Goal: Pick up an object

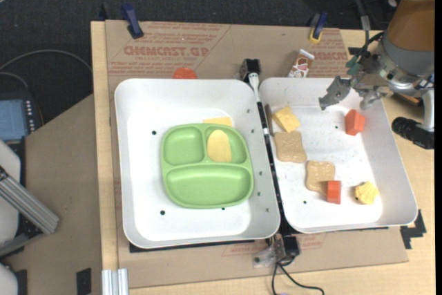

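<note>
the gripper (351, 94) hangs with its fingers spread and nothing between them, over the right bin (394, 169) near its far edge, so it may close beside the orange block (354, 122) and miss it.

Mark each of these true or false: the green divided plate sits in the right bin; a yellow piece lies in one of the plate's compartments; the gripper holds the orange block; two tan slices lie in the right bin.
1. False: the green divided plate sits in the left bin.
2. True: a yellow piece lies in its upper right compartment.
3. False: the gripper hangs above the right bin; the orange block lies on the bin floor.
4. True: two tan slices lie there.
</note>
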Robot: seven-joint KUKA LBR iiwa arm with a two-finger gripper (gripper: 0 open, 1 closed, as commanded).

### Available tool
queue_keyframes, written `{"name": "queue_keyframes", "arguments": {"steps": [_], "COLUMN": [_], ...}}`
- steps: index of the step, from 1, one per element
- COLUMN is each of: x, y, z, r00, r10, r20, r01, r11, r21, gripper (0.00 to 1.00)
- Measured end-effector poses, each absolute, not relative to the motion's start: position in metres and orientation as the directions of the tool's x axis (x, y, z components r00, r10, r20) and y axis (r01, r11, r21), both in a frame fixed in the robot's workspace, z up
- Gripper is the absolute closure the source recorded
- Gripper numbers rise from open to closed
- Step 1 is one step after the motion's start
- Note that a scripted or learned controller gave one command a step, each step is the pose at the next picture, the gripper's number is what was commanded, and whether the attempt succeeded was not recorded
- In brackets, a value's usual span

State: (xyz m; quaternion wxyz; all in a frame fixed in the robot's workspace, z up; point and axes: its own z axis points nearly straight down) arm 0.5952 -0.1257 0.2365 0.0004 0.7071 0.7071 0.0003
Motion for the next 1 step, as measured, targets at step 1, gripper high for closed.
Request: {"name": "queue_keyframes", "arguments": {"steps": [1], "x": [0.5145], "y": [-0.1461], "z": [0.1518], "r00": [0.005], "r10": [1.000], "r20": [0.004], "r01": [1.000], "r11": [-0.005], "r21": [-0.013], "gripper": [0.00]}}
